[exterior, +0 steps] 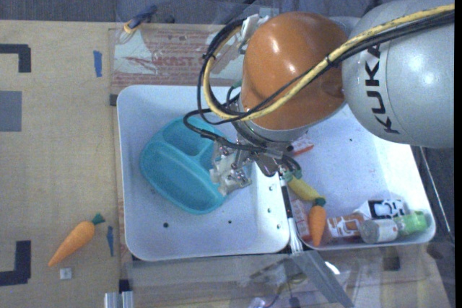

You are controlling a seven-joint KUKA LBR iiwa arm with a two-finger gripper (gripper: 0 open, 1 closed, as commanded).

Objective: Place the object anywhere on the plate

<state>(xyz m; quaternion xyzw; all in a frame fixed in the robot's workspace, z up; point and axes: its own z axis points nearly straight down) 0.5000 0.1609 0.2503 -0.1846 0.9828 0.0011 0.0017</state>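
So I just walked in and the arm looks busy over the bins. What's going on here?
The KUKA arm reaches in from the right and hangs over the left bin, its gripper at the right edge of a blue divided plate. Whether it holds anything can't be told. A toy carrot, a banana and a bottle lie in the right bin. Another carrot lies on the bench.

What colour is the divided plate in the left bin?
Teal blue. The plate shows in the camera view, beside the gripper.
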